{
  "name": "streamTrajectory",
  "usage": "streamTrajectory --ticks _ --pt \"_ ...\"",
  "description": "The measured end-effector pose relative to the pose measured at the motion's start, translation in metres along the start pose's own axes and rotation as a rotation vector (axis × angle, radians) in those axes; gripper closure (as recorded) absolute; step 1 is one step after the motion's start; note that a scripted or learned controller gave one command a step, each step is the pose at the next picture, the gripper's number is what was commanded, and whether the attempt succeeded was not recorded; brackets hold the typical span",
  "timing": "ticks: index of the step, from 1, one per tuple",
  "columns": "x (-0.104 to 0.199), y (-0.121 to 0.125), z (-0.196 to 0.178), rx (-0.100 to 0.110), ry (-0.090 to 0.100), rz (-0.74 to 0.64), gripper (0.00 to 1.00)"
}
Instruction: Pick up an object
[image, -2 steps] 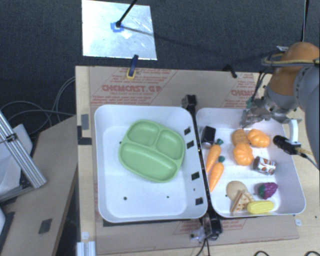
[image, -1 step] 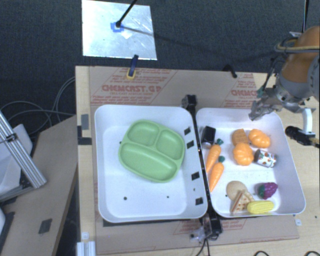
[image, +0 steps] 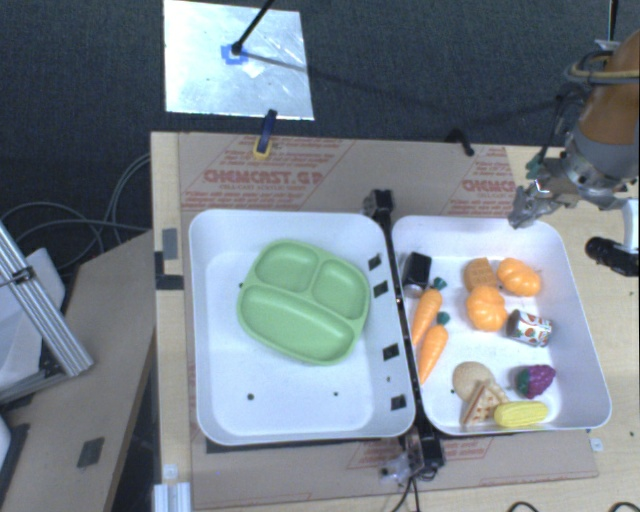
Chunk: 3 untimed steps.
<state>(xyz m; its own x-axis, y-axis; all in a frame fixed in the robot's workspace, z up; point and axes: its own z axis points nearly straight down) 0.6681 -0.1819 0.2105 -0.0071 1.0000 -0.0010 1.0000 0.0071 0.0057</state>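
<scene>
Tool (image: 527, 208) hovers over right bin's (image: 590, 330) far rim above the toy food, nothing held; finger state can't tell.

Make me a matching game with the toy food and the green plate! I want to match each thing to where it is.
Things:
1. plate
2. grapes
3. corn
4. carrots

Places:
A. right bin, near front edge
B. left bin
C. right bin, along its left side
D. right bin, just behind the yellow toy

Pairs: 1-B, 2-D, 3-A, 4-C
</scene>
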Motion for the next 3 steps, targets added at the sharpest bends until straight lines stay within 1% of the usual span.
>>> streamTrajectory --ticks 1,2,3 --pt "0.0 0.001 -0.015 0.001 0.0 0.0 1.0" --pt "0.048 -0.027 -0.008 0.006 0.002 -0.001 1.0" --pt "0.098 -0.066 -0.01 0.007 0.003 -0.001 1.0"
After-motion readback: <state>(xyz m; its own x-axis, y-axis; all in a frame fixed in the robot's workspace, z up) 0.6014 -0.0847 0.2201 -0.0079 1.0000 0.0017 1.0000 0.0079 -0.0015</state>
